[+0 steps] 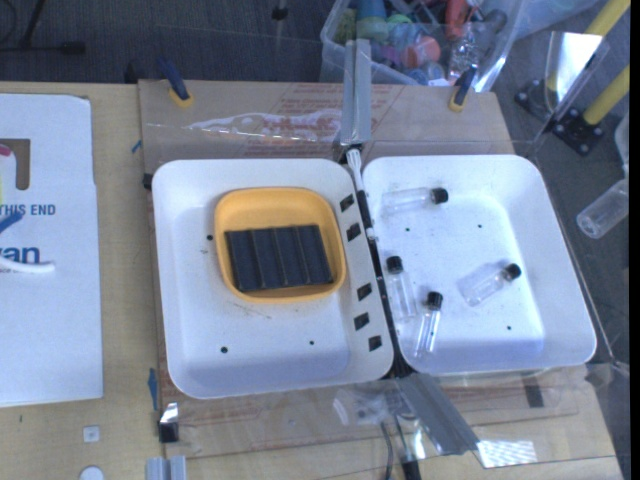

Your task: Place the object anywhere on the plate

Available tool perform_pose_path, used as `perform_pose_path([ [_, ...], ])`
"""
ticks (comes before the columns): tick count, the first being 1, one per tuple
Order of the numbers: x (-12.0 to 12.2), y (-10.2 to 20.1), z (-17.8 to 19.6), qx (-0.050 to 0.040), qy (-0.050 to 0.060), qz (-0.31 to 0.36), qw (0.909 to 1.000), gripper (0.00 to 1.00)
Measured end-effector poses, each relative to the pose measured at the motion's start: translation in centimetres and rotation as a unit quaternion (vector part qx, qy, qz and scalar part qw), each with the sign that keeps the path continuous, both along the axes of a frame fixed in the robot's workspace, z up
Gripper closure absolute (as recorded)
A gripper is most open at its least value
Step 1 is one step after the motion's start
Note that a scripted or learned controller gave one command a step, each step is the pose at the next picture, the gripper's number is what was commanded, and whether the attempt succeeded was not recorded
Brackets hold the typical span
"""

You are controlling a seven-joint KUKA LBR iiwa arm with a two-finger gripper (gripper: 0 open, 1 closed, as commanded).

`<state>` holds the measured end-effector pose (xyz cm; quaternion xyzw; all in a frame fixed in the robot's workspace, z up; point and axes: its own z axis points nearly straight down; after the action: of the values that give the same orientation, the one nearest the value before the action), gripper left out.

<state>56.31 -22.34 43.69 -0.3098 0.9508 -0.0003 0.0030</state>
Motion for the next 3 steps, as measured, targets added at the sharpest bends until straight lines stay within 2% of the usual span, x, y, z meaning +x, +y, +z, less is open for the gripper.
perform_pose_path([
  [1,6.5,0.0,-2.2,-0.0008,-0.002,0.123,0.9924,1.0],
  [2,10.4,0.0,0.0,-0.0012,-0.002,0.24,0.9708,1.0],
  [3,10.5,0.2,-0.1,-0.0018,-0.003,0.375,0.9269,1.0],
])
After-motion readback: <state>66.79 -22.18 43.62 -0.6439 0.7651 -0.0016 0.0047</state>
